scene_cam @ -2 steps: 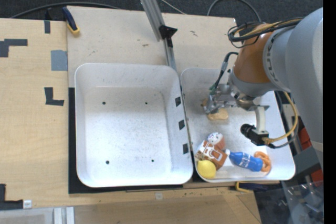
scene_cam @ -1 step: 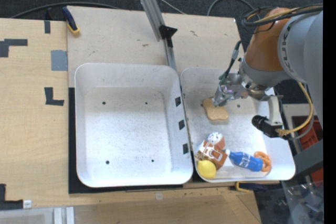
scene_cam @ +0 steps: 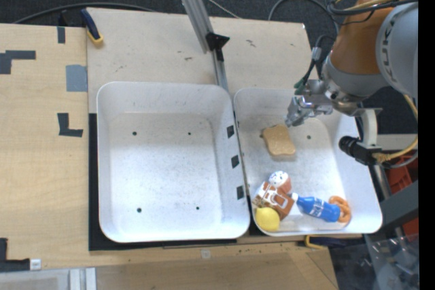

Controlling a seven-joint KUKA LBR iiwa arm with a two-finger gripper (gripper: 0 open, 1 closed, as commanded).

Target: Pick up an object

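Three toys (scene_cam: 299, 203) near bin's (scene_cam: 353, 176) front edge.

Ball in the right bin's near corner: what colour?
Yellow ball, clearest in the camera view.

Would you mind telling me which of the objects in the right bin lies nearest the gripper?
The tan, bread-like piece, lying alone in the middle of the right bin just below the gripper. The yellow ball, orange-and-white toy and blue toy cluster at the near edge.
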